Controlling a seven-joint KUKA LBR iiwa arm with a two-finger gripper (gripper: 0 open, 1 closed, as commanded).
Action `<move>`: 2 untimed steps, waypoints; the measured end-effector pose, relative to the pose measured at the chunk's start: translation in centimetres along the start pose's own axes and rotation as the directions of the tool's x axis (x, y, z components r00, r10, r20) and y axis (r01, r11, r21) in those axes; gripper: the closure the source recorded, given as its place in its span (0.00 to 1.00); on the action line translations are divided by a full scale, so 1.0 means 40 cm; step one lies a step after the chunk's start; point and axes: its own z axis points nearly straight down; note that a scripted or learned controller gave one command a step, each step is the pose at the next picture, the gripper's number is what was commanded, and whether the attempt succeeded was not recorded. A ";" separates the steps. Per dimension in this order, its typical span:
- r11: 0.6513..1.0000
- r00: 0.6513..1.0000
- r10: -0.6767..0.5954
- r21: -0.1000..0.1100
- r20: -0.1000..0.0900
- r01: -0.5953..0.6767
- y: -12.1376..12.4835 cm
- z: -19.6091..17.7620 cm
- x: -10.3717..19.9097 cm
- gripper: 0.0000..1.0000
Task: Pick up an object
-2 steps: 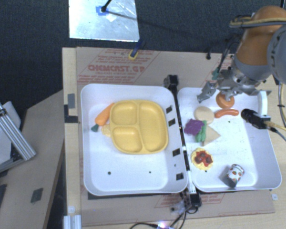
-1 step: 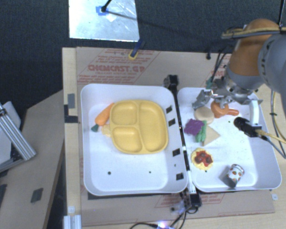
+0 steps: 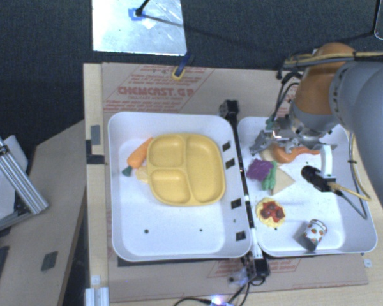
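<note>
My gripper (image 3: pixel 265 142) hangs low over the upper left part of the right bin (image 3: pixel 352 229), with the grey arm and its orange band behind it. A curved orange toy (image 3: pixel 295 152) lies right beside it, partly hidden under the wrist. Just below the gripper sit a purple bunch (image 3: pixel 260 168), a green piece (image 3: pixel 269 179) and a beige wedge (image 3: pixel 285 181). Nothing can be seen held in the gripper.
Lower in the right bin lie a small round pizza toy (image 3: pixel 270 212) and a grey and white can-like toy (image 3: pixel 311 233). The left bin (image 3: pixel 124 234) holds a yellow divided plate (image 3: pixel 182 169) with an orange carrot (image 3: pixel 139 152) at its left side.
</note>
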 end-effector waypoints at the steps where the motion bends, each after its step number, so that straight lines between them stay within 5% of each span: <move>1: 1.000 1.000 0.000 -0.029 0.013 0.000 0.019 0.026 -0.011 0.00; 2: 0.999 1.000 0.001 -0.035 0.013 -0.001 0.023 -0.005 -0.012 1.00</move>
